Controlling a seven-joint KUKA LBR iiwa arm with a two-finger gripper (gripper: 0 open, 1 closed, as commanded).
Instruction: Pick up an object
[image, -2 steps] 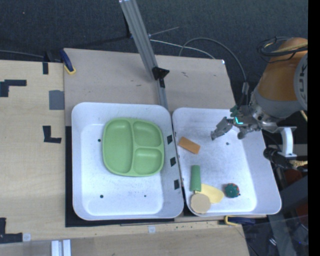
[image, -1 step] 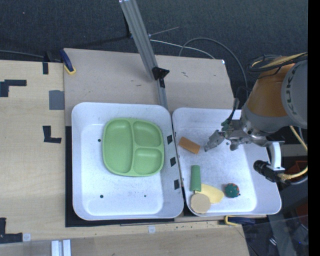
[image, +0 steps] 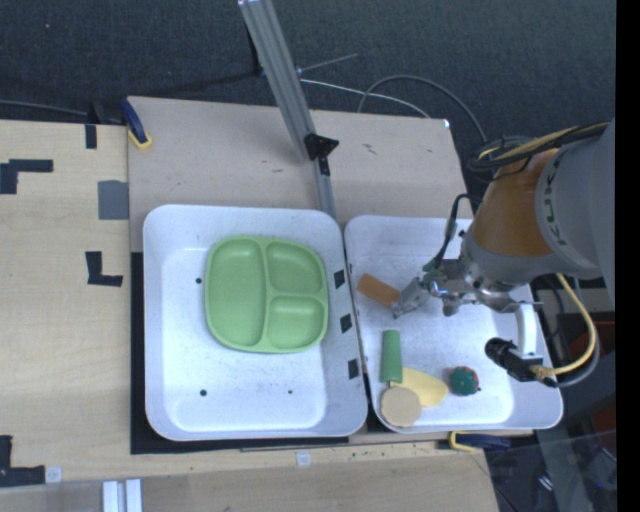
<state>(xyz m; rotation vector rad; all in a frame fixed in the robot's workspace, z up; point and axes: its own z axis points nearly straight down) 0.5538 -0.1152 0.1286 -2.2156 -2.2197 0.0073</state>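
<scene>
Gripper hangs low in right bin, just beside brown block; finger state cannot be told. Green cylinder lies nearby.

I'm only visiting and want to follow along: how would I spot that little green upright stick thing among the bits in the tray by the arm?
Find the right white bin, the one the grey and orange arm reaches over. Near its front left corner lies the green cylinder, just above a round tan disc and beside a yellow piece. It is the only long, straight green thing there; the other green item is small and round.
</scene>
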